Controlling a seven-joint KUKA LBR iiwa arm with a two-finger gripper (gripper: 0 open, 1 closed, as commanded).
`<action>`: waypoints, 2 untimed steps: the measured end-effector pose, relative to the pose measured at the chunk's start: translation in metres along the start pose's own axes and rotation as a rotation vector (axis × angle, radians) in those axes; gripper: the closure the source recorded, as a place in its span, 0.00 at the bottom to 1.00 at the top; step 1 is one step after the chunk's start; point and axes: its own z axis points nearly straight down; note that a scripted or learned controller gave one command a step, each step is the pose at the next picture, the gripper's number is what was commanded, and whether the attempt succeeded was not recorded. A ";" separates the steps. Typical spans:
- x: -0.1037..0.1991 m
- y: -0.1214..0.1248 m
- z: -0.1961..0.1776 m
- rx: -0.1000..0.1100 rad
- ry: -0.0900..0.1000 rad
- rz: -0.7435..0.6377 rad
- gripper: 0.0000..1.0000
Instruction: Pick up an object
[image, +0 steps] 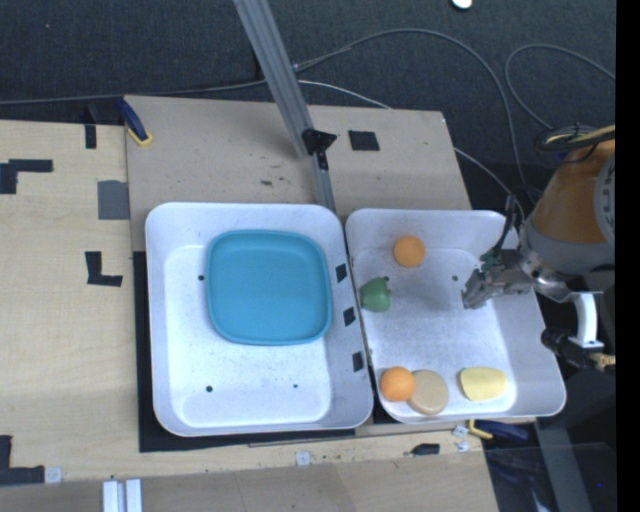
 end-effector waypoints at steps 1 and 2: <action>-0.001 -0.005 -0.060 -0.002 0.000 0.000 1.00; -0.001 -0.005 -0.096 0.000 0.000 0.000 1.00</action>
